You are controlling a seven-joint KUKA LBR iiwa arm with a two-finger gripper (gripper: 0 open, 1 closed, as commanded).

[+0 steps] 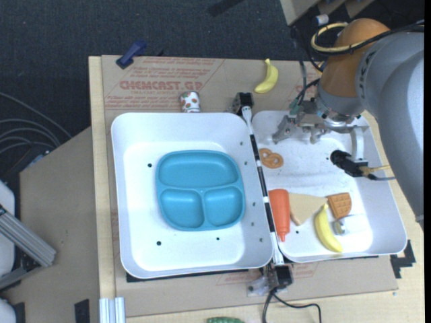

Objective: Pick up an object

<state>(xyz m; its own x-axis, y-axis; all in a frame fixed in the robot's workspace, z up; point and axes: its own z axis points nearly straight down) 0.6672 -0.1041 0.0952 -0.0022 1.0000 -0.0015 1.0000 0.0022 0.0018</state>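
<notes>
My gripper hangs over the back left part of the right bin. Its fingers are spread open with nothing between them. A brown pretzel lies just in front of it, near the bin's left wall. Nearer the front edge lie an orange carrot-like piece, a pale cheese wedge, a yellow banana and a small brown waffle.
The left bin holds a blue divided plate. On the bench behind the bins lie a second yellow banana, a small spotted object and a blue item.
</notes>
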